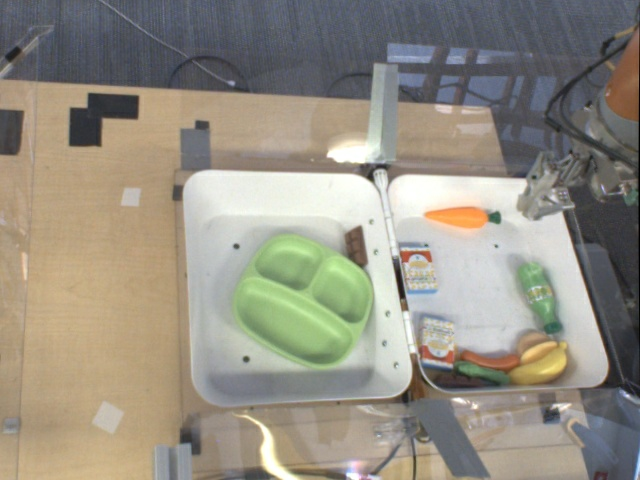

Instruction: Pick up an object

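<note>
My gripper (547,196) hovers over the far right corner of the right bin (500,268), open, with nothing between its fingers. An orange carrot (455,218) lies just to its left on the bin floor. A green bottle (538,294) lies below the gripper by the right wall. Two small cartons (418,269) (437,340) sit near the bin's left wall. At the near edge rest a yellow banana (541,365), a red pepper (490,361) and a dark item (470,376).
The left bin (215,228) holds a green divided plate (303,298) and a brown bar (355,246) leaning by the divider. A metal post (382,113) stands behind the bins. Cables hang at the far right near the arm.
</note>
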Controlling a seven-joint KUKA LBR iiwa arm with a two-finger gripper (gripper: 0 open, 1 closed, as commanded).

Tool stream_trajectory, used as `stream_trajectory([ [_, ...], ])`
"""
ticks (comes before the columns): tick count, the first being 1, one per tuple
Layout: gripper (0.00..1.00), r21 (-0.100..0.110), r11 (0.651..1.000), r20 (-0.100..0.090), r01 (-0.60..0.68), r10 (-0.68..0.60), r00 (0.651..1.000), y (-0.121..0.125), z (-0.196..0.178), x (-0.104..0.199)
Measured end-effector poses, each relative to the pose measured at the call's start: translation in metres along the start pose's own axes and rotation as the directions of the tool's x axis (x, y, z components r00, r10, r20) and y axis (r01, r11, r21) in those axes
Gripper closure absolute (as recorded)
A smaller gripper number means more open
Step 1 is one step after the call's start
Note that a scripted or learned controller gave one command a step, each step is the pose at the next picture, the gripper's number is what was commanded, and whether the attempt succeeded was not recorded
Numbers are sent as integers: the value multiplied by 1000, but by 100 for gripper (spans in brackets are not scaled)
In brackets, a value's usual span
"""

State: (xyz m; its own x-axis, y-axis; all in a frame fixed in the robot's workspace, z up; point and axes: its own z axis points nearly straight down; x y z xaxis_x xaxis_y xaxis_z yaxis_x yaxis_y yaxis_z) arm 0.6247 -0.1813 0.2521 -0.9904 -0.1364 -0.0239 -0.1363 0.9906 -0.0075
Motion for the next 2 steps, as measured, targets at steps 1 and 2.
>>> stream_trajectory([
  [1,100,-9,999,-8,32,-32,999,107,-34,-61],
  [2,100,-7,995,-7,-104,104,995,180,-112,-74],
])
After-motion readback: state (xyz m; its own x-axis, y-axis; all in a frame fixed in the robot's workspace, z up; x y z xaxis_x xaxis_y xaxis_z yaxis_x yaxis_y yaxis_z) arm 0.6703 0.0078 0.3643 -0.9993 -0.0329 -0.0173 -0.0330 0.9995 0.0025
